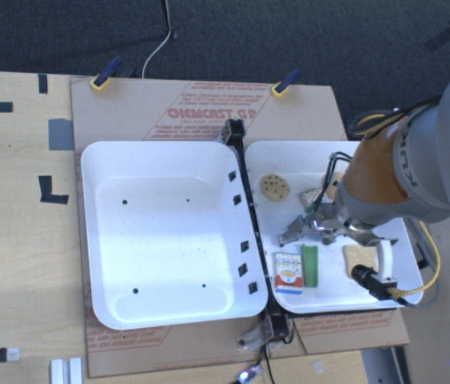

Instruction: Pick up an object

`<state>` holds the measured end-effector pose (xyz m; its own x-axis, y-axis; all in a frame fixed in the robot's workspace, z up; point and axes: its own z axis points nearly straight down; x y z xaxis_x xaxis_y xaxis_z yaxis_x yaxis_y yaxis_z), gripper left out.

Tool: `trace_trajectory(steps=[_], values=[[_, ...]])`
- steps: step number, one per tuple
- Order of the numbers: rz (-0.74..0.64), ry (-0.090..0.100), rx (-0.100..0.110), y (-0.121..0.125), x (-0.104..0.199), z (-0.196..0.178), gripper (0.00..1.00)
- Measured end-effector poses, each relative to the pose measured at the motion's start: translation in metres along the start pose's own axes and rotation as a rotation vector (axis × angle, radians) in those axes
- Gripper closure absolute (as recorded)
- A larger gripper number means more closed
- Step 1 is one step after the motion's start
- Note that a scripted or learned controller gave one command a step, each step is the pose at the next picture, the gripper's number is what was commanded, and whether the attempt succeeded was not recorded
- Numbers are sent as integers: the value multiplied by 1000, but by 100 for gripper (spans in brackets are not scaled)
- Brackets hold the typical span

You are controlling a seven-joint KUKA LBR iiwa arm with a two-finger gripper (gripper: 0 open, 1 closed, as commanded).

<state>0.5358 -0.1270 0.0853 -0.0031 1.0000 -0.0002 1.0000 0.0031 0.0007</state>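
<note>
Here the gripper hangs low in the right bin, its fingers spread and nothing between them. The green block lies just below it toward the bin's near wall, long axis running front to back, beside the small carton.

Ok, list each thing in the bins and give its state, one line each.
Cookie: flat in the right bin, apart from the rest.
Small box: lying flat by the front wall.
Green item: lying beside the small box.
Tan piece: partly hidden by the arm.
Tool: low over the right bin, nothing seen in it.
</note>
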Motion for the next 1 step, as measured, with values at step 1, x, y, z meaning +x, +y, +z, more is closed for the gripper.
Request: trace_trajectory(steps=[1], values=[[0,-1,-1,2,-2,-10,100]])
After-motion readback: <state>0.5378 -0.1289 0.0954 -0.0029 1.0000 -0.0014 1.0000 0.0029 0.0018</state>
